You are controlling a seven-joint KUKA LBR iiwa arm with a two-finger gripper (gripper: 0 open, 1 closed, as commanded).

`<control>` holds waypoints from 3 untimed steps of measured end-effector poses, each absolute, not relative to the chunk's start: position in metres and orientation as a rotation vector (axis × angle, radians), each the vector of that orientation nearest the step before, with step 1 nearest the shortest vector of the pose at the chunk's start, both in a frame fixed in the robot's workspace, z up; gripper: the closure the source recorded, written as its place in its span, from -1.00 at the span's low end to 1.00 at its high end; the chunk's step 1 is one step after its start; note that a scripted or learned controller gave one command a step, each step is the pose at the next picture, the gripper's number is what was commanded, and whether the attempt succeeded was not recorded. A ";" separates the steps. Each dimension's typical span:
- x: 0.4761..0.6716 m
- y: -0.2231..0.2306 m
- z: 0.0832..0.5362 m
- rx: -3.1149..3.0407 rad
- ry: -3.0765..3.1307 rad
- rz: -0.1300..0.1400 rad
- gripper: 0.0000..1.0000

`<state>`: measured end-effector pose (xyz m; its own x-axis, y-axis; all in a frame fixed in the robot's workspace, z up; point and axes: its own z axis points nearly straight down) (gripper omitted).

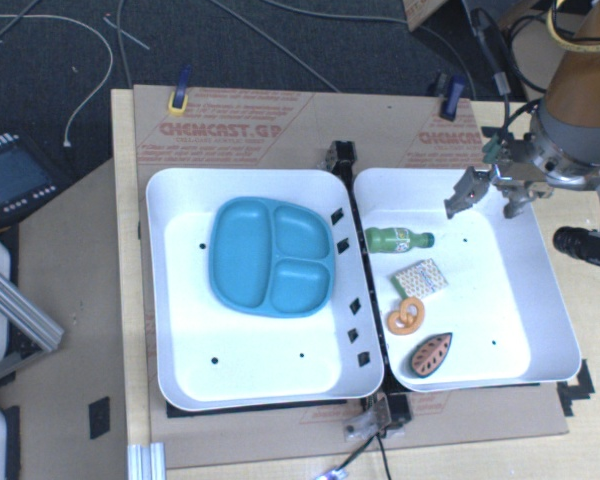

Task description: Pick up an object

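The right bin (525, 298) holds a small green bottle (399, 239) lying on its side, a checkered square packet (420, 278), an orange pretzel-shaped piece (406, 317) and a brown oval object (431, 354). All lie along the bin's left side. My gripper (492, 194) hangs over the bin's upper right part, fingers spread open with nothing between them. It is to the right of and slightly above the green bottle, well apart from it.
The left bin (180, 298) holds a blue divided plate (272, 256). A black divider with clips (355, 268) runs between the bins. Blue clamps (181, 95) hold the cardboard base at the back. Cables lie on the floor beyond.
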<state>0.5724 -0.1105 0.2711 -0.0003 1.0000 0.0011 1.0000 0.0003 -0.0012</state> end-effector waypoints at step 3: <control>0.574 -0.116 0.136 -2.217 -2.218 0.004 -1.00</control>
<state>0.5741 -0.1159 0.1362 -0.0003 1.0000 0.0022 1.0000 0.0003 -0.0060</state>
